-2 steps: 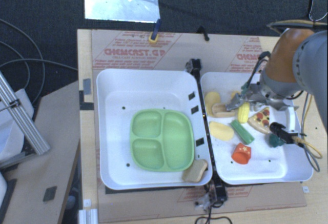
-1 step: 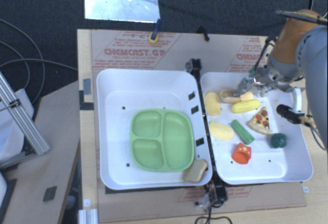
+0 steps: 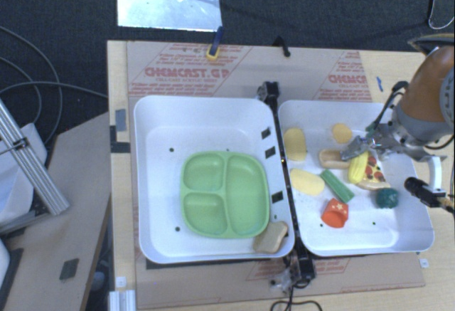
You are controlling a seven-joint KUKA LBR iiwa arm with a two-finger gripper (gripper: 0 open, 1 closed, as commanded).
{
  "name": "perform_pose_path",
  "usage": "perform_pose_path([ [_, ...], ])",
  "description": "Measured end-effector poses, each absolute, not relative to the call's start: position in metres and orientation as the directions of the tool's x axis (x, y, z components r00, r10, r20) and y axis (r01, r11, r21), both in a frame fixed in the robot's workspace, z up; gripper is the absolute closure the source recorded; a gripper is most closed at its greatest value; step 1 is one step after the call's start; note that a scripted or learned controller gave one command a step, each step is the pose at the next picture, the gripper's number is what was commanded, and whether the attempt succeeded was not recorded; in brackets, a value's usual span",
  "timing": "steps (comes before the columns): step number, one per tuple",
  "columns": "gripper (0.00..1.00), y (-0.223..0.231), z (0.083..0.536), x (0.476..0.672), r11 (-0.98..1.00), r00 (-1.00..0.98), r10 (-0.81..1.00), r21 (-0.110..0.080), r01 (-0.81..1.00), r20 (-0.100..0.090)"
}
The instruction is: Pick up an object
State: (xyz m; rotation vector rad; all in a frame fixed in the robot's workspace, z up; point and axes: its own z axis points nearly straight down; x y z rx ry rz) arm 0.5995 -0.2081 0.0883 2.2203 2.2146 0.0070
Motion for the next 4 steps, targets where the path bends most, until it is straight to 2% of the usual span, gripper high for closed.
perform_pose_path([
  [1,0.00,-0.138,0.256,0.641,0.012,-0.012,1.000,0.020,1.000,-0.002],
  [2,0.00,-0.158,0.164,0.578,-0.002,0.002,1.000,-0.009,1.000,0.002],
  [3,0.00,-0.136,0.107,0.489,-0.001,0.001,1.000,-0.011,1.000,0.005],
  [4,0.00,-0.033,0.189,0.570,0.016,-0.016,1.000,0.015,1.000,0.003],
])
